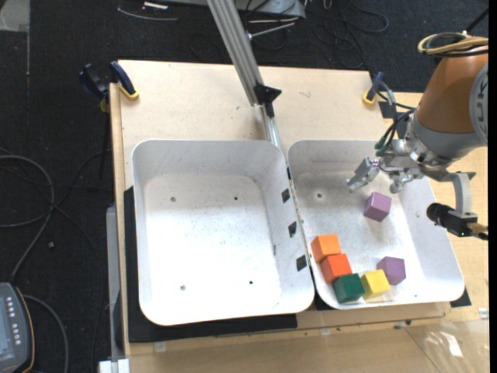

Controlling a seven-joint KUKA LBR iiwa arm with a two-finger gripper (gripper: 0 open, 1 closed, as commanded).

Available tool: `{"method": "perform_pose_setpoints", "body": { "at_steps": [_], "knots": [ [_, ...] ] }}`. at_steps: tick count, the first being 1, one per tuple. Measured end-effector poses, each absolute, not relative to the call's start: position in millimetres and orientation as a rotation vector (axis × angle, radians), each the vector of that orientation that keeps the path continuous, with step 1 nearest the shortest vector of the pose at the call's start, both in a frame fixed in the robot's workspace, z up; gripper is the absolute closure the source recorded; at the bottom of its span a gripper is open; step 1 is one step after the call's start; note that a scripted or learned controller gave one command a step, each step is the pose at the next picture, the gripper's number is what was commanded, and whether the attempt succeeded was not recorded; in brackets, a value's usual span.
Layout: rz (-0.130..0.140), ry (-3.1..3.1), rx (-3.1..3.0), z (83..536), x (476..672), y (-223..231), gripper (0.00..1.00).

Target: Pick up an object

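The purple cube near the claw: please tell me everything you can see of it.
The purple cube is a small, matte, solid-looking block, slightly tilted, resting alone on the floor of the right bin. It lies just below the claw, apart from the other blocks clustered at the bin's near edge. Nothing visibly touches it except the bin.

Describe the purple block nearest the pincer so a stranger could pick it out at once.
Start at the right bin, the one the arm reaches into. Below the pincer, alone on the bin floor, sits the purple block. A second purple block lies at the bin's near edge, next to a yellow block in a cluster; the one you want touches nothing.
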State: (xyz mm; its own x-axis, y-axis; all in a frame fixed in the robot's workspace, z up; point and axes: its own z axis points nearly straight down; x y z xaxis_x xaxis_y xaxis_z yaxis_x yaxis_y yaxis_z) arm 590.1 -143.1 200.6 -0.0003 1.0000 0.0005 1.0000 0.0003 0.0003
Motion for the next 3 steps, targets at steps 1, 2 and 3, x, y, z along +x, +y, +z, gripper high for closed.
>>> {"method": "perform_pose_setpoints", "body": {
  "at_steps": [1, 2, 3],
  "knots": [
    [-0.017, -2.243, -2.234, 124, 598.4, -180, 0.0],
    [0.002, -2.219, -2.221, 103, 622.6, -191, 0.0],
    [0.001, -2.225, -2.219, 96, 599.2, -165, 0.0]
  ]
}}
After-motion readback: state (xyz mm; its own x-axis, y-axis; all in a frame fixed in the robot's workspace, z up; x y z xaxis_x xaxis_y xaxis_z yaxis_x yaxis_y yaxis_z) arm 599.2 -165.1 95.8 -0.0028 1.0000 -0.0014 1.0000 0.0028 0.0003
